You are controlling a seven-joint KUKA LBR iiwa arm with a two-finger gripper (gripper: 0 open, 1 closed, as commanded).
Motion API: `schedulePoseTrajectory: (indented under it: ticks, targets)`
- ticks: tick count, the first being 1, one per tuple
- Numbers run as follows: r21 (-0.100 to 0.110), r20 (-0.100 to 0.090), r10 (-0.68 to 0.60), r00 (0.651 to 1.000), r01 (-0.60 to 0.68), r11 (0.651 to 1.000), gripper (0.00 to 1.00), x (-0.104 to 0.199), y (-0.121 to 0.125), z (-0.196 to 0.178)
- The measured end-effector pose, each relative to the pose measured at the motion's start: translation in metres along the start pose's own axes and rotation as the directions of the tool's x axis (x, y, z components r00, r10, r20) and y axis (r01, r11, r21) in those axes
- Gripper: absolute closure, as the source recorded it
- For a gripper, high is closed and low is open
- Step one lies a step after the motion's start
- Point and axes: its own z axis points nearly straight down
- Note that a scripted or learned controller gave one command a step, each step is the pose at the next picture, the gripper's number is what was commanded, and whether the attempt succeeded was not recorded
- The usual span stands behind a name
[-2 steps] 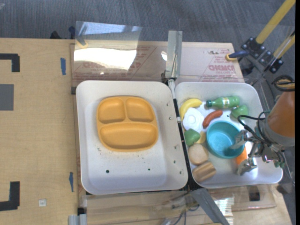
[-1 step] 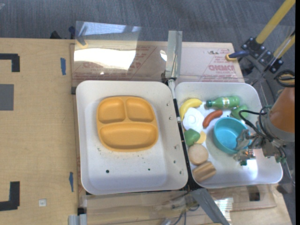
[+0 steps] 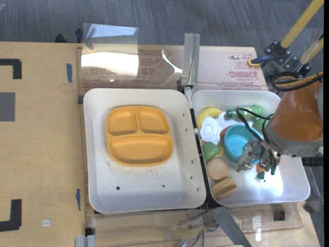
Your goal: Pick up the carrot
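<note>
In the right bin (image 3: 295,192), the gripper (image 3: 258,161) hangs low over the floor, just right of the blue cup (image 3: 235,140). A small orange piece with a green tip, apparently the carrot (image 3: 264,165), shows right at the gripper's lower end. The gripper's metal parts hide most of it. Whether it is held or lying on the bin floor is unclear. The arm's orange band (image 3: 295,117) covers the bin's right side.
Left of the gripper the right bin holds a yellow fruit (image 3: 208,115), a white item (image 3: 209,130), green pieces (image 3: 211,151), a tan round item (image 3: 217,169) and a brown piece (image 3: 224,188). An orange divided plate (image 3: 139,135) sits in the left bin (image 3: 103,189).
</note>
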Motion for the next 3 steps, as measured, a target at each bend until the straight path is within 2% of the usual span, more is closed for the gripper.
schedulePoseTrajectory:
  ticks: [1, 2, 3]
  targets:
    - [0.004, 0.027, -0.057, 0.998, 0.057, 0.998, 1.0, 0.026, 0.013, 0.004]
    - [-0.006, 0.024, -0.068, 0.997, 0.068, 0.998, 0.0, 0.028, 0.021, 0.006]
    - [0.005, -0.006, -0.063, 0.998, 0.063, 0.998, 0.0, -0.019, -0.083, -0.12]
